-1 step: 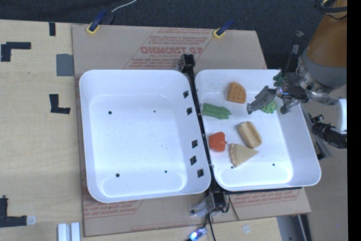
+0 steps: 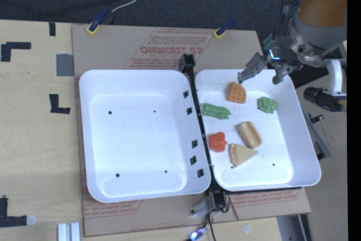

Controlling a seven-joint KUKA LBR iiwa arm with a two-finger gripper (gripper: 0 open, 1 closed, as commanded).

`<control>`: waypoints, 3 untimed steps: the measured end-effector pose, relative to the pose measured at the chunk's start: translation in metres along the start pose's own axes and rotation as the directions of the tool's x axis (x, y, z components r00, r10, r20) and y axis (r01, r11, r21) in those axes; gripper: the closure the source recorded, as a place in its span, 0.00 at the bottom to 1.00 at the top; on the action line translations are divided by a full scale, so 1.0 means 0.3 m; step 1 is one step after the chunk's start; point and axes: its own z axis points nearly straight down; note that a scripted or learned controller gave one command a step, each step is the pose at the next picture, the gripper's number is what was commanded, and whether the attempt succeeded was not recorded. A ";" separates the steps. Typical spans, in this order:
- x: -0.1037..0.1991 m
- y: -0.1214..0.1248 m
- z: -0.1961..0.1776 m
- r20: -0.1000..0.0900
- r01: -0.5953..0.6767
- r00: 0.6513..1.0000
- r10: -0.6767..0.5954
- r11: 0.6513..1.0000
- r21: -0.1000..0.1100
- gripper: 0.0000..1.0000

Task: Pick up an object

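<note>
Cardboard covers the desk under both bins; the pincer hangs spread wide, seemingly holding nothing, over the right bin near an orange waffle.

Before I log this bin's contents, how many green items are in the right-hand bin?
2. A long green pod-shaped toy lies near the bin's left wall, by the divider. A small bumpy green broccoli-like toy sits toward the right wall. None looks hidden.
</note>
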 end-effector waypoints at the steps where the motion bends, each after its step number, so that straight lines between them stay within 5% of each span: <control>1: 0.213 0.236 -0.228 -0.001 0.003 1.000 -0.003 1.000 -0.004 0.00; 2: 0.334 0.272 -0.590 0.000 0.000 1.000 0.000 1.000 -0.007 0.00; 3: 0.334 0.181 -0.692 0.000 -0.004 1.000 0.004 1.000 0.003 0.00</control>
